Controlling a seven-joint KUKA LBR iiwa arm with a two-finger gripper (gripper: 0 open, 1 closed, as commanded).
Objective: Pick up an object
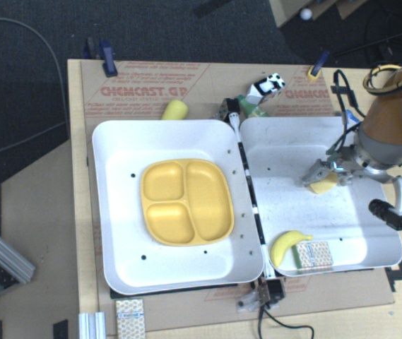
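Dark carpet surrounds a cardboard-topped counter (151,87) printed with red lettering, on which 2 shallow white bins sit side by side. At the middle of the left bin (116,189) lies a yellow plate (186,202) divided into 3 compartments. The right bin (285,154) holds a banana (285,246) near its front edge, with a small printed packet (315,255) touching the banana's right side.

Reaching in from the right, the grey arm (388,129) with its orange band bends down into the right bin. Its tool (326,176) sits low over the bin floor, right of the bin's centre. A small pale yellow block (322,186) lies at the fingertips, touching or just under them; the 2 fingers stand narrowly apart around its upper edge, but whether they actually clamp it cannot be told from this slant.

Behind the bins, on the bare counter, rests a yellow lemon-like object (175,109), and further right a small black-and-white toy (268,86) with a green item beside it. A blue clamp (107,56) grips the counter's far left edge, and another printed packet (130,316) lies at the front.
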